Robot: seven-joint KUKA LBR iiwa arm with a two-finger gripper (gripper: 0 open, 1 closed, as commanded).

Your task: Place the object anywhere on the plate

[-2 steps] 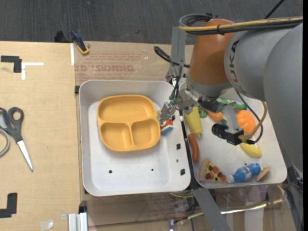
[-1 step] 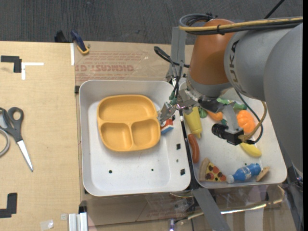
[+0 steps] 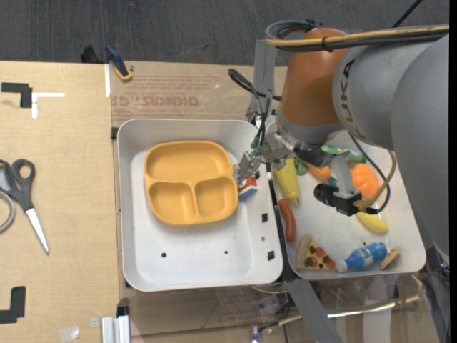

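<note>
An orange-yellow divided plate [image 3: 191,181] lies in the left white bin [image 3: 189,263], toward its back. My gripper [image 3: 246,171] hangs just off the plate's right rim, near the wall between the two bins. A small red, white and blue object [image 3: 248,188] sits right under the fingertips, beside the plate's right edge and not on it. The view does not let me tell whether the fingers grip it.
The right bin [image 3: 400,259] holds toy food: a yellow bottle-like piece [image 3: 288,181], a sausage [image 3: 288,219], a pizza slice [image 3: 315,255], a blue bottle [image 3: 364,256], a banana [image 3: 372,222], an orange pumpkin [image 3: 364,179]. Scissors [image 3: 25,199] lie on the cardboard at left.
</note>
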